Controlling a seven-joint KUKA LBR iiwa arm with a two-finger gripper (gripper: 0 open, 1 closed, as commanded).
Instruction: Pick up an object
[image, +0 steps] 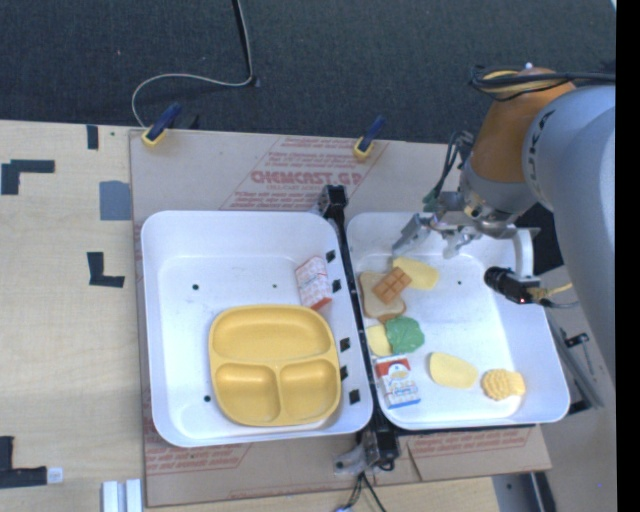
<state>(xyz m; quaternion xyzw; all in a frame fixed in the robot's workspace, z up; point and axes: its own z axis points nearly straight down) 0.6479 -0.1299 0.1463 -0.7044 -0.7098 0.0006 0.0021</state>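
Observation:
My gripper (432, 240) hovers over the far part of the right bin (520, 330), open, with only white bin floor showing between its fingers (409, 236). Just below it lie a pale yellow piece (418, 274) and a brown waffle-like piece (388, 288). Nearer the front of this bin are a green item (405, 332), a small yellow item (378, 340), a red and white carton (398, 381), a yellow oval piece (453, 370) and a corn cob (502, 384). Nothing is held.
The left bin (180, 300) holds a yellow divided plate (275, 365) and a small red and white carton (313, 281) against the divider wall. The arm's grey body and orange band (510, 140) take up the upper right. A black cable (200, 85) lies behind the bins.

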